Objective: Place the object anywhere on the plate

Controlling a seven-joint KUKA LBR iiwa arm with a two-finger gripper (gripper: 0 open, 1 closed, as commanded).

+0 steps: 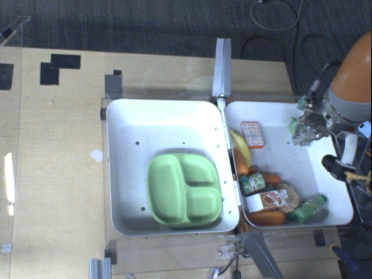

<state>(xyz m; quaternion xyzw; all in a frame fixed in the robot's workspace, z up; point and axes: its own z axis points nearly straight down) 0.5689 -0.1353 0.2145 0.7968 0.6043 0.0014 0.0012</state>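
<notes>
A green divided plate (185, 188) lies in the left white bin (125, 156), toward its front, with nothing on it. The loose objects are in the right bin (279, 156): a yellow banana (241, 147), a small red-and-white packet (252, 134), a green can (253, 183), a white-and-red labelled pack (270, 200), an orange carrot-like piece (267, 217) and a green bottle (306, 209). My gripper (303, 133) hangs over the right bin's far right side, away from the pile and far from the plate. I see nothing held in it.
A metal divider post (221, 68) stands at the back between the bins. The objects crowd the right bin's left wall and front. Cables (279, 10) lie on the dark floor behind the bench.
</notes>
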